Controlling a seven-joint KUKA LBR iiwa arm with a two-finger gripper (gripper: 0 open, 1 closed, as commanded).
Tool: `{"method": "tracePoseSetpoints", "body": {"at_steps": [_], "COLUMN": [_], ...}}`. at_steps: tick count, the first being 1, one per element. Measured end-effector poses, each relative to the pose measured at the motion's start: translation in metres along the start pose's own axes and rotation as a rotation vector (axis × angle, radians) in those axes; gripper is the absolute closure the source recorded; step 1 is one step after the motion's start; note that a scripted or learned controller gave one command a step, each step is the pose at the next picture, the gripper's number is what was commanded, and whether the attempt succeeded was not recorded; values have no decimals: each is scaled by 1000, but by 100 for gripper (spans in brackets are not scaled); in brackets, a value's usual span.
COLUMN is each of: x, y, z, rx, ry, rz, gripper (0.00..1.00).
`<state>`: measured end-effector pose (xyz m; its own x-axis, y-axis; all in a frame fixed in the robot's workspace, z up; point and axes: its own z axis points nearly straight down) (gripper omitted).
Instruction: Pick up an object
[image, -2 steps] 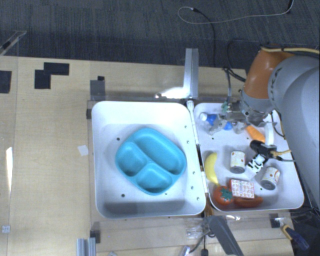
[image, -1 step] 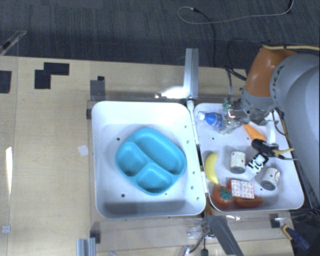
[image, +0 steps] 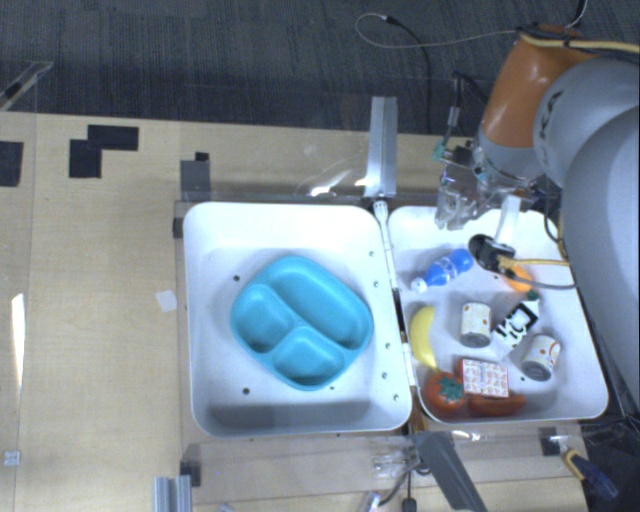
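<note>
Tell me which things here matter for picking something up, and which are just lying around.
For the job: pincer, blue bottle, banana, two small cups, red patterned box.
Lying about: blue divided plate, left bin, cable.

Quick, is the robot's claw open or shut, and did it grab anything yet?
Gripper: open, holding nothing, hanging over the back of the right bin just above the blue bottle.
</note>
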<state>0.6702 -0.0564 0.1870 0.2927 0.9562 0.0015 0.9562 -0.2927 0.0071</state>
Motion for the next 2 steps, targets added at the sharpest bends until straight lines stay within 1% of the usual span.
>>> {"method": "tracePoseSetpoints", "body": {"at_steps": [1,2], "x": [4,-24], "y": [-65,-36], "z": [-13,-82], "rx": [3,2], "ry": [0,-1], "rz": [14,311], "gripper": [100,100]}}
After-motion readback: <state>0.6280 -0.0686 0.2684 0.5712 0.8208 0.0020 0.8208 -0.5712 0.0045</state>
